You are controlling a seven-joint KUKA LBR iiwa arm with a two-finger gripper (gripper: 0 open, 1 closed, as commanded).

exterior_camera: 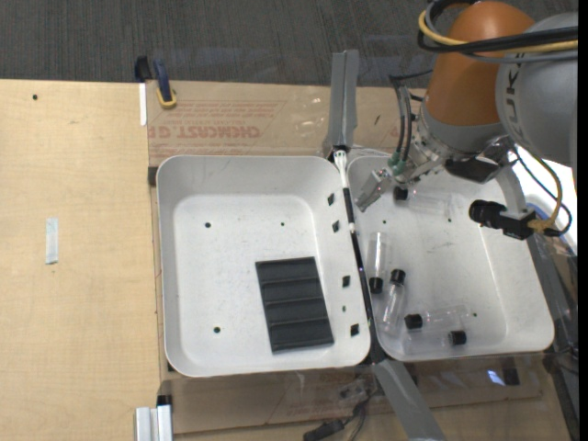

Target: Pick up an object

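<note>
A black ridged block (294, 303) lies flat in the left bin (166, 246), toward its front right. The right bin (544, 331) holds several clear tubes with black caps: one (377, 254) lies along its left wall, one (394, 299) sits just right of it, and one (443, 318) rests near the front. A loose black cap (457, 338) sits by the front rim. My gripper (393, 182) hangs low over the right bin's back left corner, below the orange band. It stands well behind the tubes, with a pale slanted piece (367, 193) at its left.
A grey metal bar (344, 99) rises between the bins at the back. A blue and yellow clamp (162, 84) sits on the cardboard behind the left bin. A black cable plug (496, 215) juts over the right bin. The wooden bench top (73, 246) stretches left.
</note>
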